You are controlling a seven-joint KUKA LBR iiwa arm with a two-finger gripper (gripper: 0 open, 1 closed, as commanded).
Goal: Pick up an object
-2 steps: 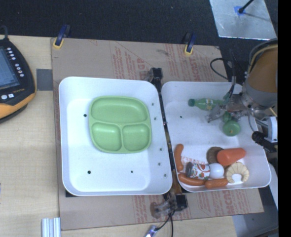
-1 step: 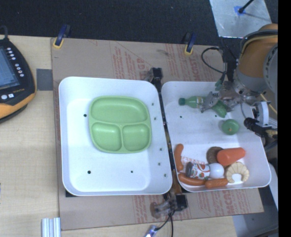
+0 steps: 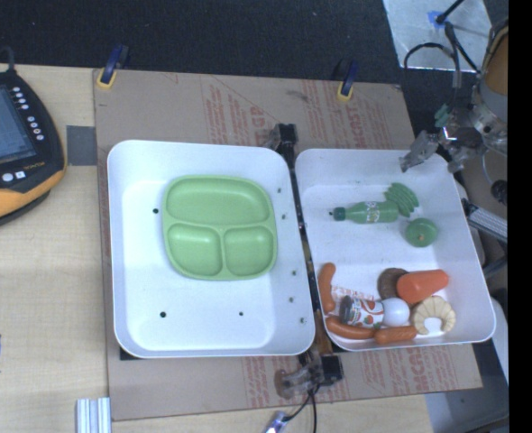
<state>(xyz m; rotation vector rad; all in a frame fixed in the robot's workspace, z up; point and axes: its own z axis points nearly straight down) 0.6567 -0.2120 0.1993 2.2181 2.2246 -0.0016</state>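
A: Where does the green bottle (image 3: 367,212) lie?
B: In the right bin (image 3: 313,242), long axis across it, cap toward the left bin (image 3: 122,242). It looks smooth plastic.
A: And the gripper (image 3: 426,152)?
B: Above the bin's far right corner; its finger state cannot be told.

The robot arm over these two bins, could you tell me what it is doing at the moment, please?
The end effector sits at the far right corner of the right bin, above its rim, with nothing visibly between its fingers. The toy food lies untouched in that bin: a green bottle, a green round fruit, an orange carrot, a croissant and sausages piled at the near end. The left bin holds a green divided plate. Nothing is picked up yet.
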